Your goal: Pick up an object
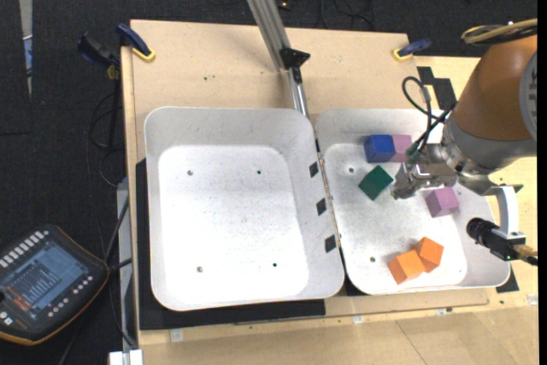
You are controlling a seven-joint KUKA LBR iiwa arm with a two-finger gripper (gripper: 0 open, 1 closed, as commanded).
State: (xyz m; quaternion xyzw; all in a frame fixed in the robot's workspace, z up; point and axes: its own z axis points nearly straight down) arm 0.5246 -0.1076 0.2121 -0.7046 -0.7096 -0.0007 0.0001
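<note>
Whether the fingers are open or closed cannot be told; nothing is seen held. A green block lies just left, a purple block just right. Approach is judged underway; descent onto one block is required.

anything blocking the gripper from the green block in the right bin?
Nothing visible. The gripper hangs just right of the green block, with bare bin floor between. The blue block sits behind it, apart.
</note>
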